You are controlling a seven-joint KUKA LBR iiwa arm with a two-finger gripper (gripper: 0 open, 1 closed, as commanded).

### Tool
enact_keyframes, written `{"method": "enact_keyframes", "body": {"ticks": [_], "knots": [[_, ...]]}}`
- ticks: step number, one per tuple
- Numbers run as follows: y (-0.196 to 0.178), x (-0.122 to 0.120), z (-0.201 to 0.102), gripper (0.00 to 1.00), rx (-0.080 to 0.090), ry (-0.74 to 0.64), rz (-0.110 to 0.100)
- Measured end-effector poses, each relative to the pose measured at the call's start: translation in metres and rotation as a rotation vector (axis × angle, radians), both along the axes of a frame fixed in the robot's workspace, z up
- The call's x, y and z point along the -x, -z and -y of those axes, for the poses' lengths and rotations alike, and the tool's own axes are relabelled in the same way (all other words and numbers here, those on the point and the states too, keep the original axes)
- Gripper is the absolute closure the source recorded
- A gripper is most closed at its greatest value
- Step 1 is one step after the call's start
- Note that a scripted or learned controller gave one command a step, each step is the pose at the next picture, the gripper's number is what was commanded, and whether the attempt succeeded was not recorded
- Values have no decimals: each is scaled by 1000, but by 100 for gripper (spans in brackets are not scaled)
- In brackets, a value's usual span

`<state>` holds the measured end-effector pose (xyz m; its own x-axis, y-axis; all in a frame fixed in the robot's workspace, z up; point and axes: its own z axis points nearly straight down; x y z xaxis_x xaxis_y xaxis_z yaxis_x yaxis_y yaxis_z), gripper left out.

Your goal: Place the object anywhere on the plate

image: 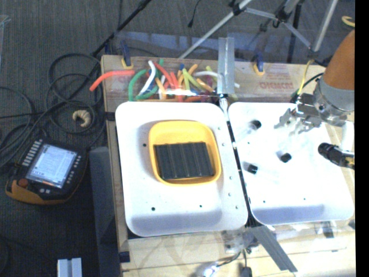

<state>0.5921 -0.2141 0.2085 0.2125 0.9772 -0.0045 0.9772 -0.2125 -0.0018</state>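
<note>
A yellow plate (pixel 183 133) with a dark ridged middle lies in the left bin (pixel 173 212). Three small black objects rest on the floor of the right bin (pixel 300 203): one (pixel 255 124) near the back left, one (pixel 284 156) in the middle, one (pixel 250 168) near the left wall. My gripper (pixel 291 123) hangs over the back right of that bin. It stands right of the back object and above the middle one, touching neither. Its two silver fingers are apart, and I see nothing between them.
A bundle of coloured cables (pixel 167 79) lies behind the left bin. A metal post (pixel 226 68) rises at the back between the bins. A black fitting (pixel 328 150) on the arm hangs over the right bin's right side. A pendant (pixel 46 172) lies on the floor at left.
</note>
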Motion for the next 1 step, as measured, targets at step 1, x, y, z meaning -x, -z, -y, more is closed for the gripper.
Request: {"method": "enact_keyframes", "body": {"ticks": [1], "knots": [[-11,61,-50,100,-3,-1,0]]}}
